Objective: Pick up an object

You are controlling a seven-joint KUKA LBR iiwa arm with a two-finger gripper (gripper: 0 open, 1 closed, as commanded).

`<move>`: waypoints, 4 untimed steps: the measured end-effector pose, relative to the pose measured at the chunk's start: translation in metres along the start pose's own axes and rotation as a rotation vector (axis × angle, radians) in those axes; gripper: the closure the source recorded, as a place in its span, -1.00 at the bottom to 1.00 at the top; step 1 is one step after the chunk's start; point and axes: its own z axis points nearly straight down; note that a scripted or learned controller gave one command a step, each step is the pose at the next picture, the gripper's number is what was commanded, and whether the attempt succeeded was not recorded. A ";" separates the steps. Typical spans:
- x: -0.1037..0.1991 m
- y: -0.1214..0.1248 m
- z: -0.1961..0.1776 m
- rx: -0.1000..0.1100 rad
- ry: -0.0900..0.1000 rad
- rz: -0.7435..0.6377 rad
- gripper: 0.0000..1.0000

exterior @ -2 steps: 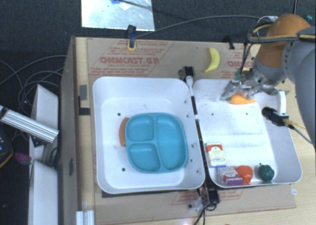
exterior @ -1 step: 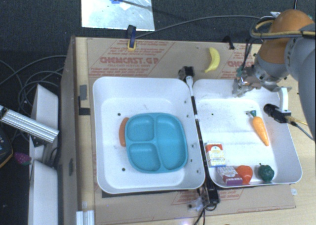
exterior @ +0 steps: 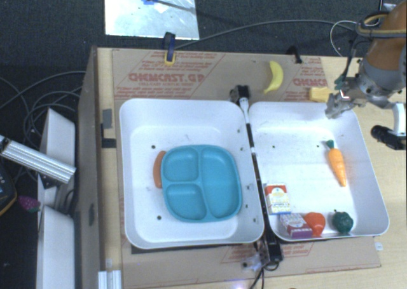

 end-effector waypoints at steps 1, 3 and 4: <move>0.001 0.000 0.001 0.001 0.001 -0.001 -1.00; 0.002 -0.069 0.028 0.003 0.002 0.001 -1.00; 0.002 -0.074 0.027 0.003 0.002 0.000 -1.00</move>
